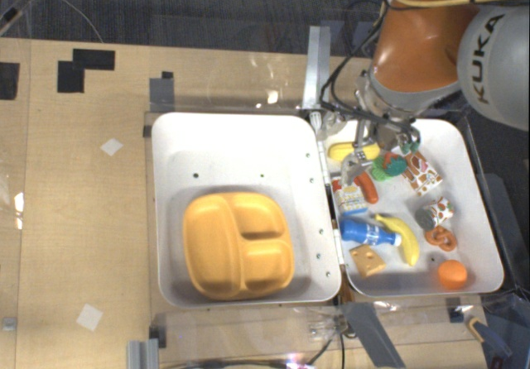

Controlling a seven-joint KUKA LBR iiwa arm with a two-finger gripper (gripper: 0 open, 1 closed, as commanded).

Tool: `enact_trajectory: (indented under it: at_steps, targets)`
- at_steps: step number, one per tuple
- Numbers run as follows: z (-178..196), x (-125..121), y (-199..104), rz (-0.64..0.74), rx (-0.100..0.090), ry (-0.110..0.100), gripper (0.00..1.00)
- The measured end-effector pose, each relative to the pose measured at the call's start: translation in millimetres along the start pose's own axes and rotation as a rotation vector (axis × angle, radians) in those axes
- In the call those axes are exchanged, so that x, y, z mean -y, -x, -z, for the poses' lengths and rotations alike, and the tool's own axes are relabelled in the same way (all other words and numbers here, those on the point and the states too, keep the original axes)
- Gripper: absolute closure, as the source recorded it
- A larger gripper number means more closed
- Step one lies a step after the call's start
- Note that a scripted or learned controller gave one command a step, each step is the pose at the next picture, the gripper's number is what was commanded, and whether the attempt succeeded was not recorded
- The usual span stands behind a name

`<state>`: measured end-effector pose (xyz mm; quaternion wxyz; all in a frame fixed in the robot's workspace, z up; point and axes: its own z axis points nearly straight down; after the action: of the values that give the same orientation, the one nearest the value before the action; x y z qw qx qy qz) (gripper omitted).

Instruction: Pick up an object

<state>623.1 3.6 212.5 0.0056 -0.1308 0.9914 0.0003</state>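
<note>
Fingers (359, 162) are appearing spread rather than pressed together, and nothing is showing pinched between them, though the wrist above is hiding part of them. They are hanging low over the upper part of the right bin (480, 194), at the end of the grey and orange arm (414, 45) that is reaching in from the upper right of the frame. Judging from this, the task is sitting at its early stage: the approach is looking done, while closing on something and lifting it are both remaining. No object is leaving the bin floor yet. The likeliest target is the green toy (389, 167), which is lying just below the gripper (383, 150), roughly between the two fingers as seen from above; whether they are touching it is hard to tell. A yellow piece (339, 150) is lying just to the left of them, and a red sausage (367, 187) is resting just below, toward the bin's left wall. A checkered box (420, 174) is sitting close on the right. Farther down the frame, a blue bottle (364, 232), a banana (404, 239) and an orange (452, 274) are lying well apart from the fingers. The left bin (166, 194) is holding a yellow tray (238, 243).
</note>
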Motion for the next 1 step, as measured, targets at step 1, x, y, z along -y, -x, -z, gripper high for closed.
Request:
enact_trajectory:
  at_steps: [1]
  targets:
    - [-12.9,90.1,-54.8,-0.149,-0.003,-0.004,0.00]
